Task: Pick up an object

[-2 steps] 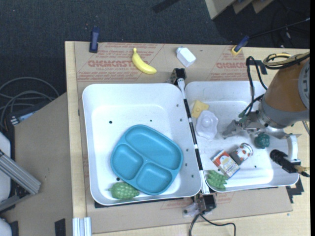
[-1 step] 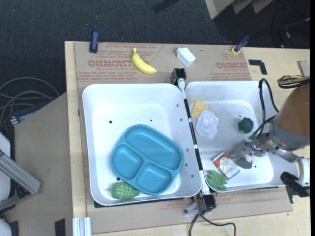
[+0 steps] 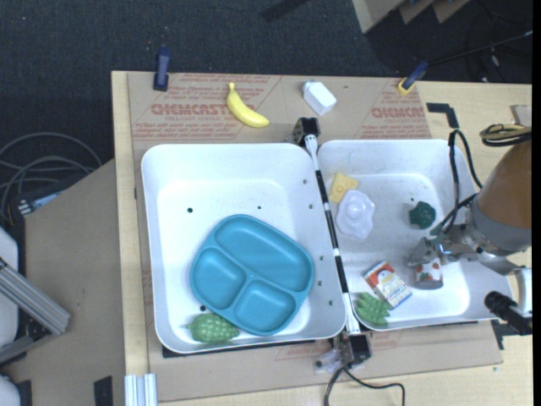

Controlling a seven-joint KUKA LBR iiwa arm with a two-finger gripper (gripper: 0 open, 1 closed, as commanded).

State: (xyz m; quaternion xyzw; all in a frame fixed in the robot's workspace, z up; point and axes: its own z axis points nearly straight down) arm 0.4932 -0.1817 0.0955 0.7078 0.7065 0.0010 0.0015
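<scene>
Nearest, along the right bin's [image 3: 397, 152] front edge: a leafy green plastic vegetable [image 3: 372, 309] at the front-left corner, a small red-and-white printed carton [image 3: 388, 283] beside it. Just behind, pincer [image 3: 428, 265] low over a small red-and-white object [image 3: 429, 276], apart or clamped impossible to tell, so no lift evident and pickup judged unfinished. Farther back, clear crumpled plastic piece [image 3: 355, 212], dark green lump [image 3: 421, 216], yellow block [image 3: 342, 185].

1 fixed camera looks down at a slant on both bins [image 3: 169, 227], arm [image 3: 507, 201] entering from right.
</scene>
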